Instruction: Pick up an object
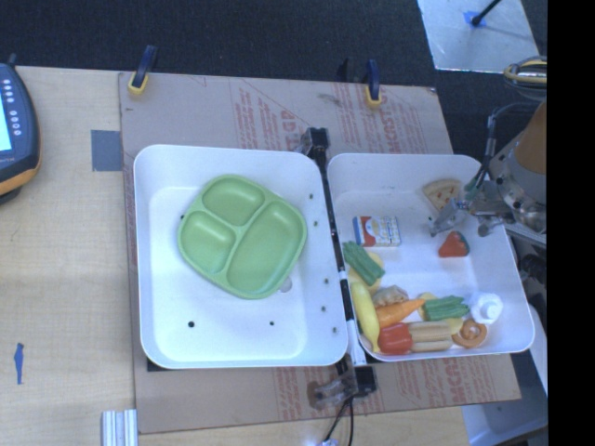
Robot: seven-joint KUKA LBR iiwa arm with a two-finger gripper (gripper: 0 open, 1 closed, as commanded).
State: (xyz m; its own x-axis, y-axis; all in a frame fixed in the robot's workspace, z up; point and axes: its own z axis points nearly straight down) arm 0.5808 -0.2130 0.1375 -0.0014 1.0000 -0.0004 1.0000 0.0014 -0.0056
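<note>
The right white bin (517, 286) holds several toy foods. A small red piece (454, 245) lies near its right wall, and a tan wedge (443, 193) rests in the far corner. My gripper (466, 223) hangs over the bin's upper right, just above the red piece, between it and the wedge. It is open, with one finger toward the wedge and the other toward the bin wall, and nothing is between them. A white, red and blue carton (376, 231) lies at the bin's left, well apart from the gripper.
A green stick (363, 262), banana (364, 314), carrot (402, 310), red pepper (394, 339), green beans (446, 307), white knob (486, 307) and orange ring (471, 333) crowd the right bin's near end. The left bin (158, 333) holds a green divided plate (244, 236).
</note>
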